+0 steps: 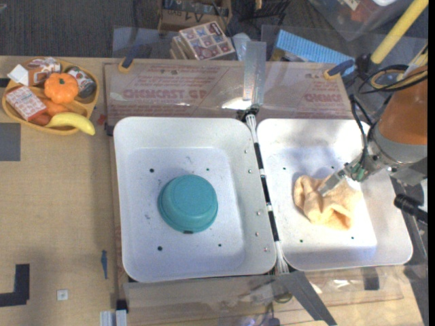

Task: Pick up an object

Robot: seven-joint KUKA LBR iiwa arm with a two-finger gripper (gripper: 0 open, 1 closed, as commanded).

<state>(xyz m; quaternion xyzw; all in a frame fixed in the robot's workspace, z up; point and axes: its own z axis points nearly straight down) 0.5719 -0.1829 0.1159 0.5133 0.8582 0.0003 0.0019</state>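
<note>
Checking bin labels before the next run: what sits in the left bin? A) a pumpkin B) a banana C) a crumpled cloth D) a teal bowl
D: the teal bowl sits upside down in the left bin, while the cloth lies in the right bin under the gripper.
</note>
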